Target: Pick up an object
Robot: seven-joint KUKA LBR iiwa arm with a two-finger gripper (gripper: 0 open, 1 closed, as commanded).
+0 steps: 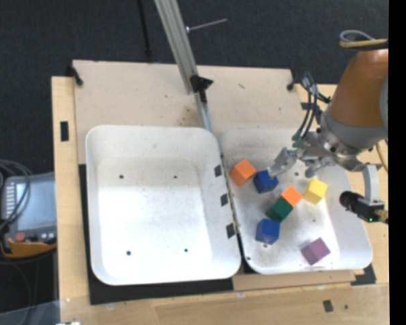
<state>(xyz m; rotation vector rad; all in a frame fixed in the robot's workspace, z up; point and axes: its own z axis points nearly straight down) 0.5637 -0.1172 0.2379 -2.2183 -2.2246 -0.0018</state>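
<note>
Several small cubes lie in the right bin (348, 246): an orange cube (242, 171), a blue cube (264, 181), a small orange cube (291, 196) against a green cube (279, 210), a yellow cube (316, 190), a second blue cube (268, 231) and a purple cube (316, 250). My gripper (296, 165) hangs over the bin's back half, between the upper blue cube and the yellow cube. Its fingers stand spread and open, with no cube between them. One fingertip (282, 160) is just up and right of the upper blue cube.
The left bin (155, 202) sits beside the right one, their rims meeting near the bench's middle. A slanted aluminium rail (179, 39) rises from the back. The grey and orange arm (358, 93) covers the right bin's far right corner.
</note>
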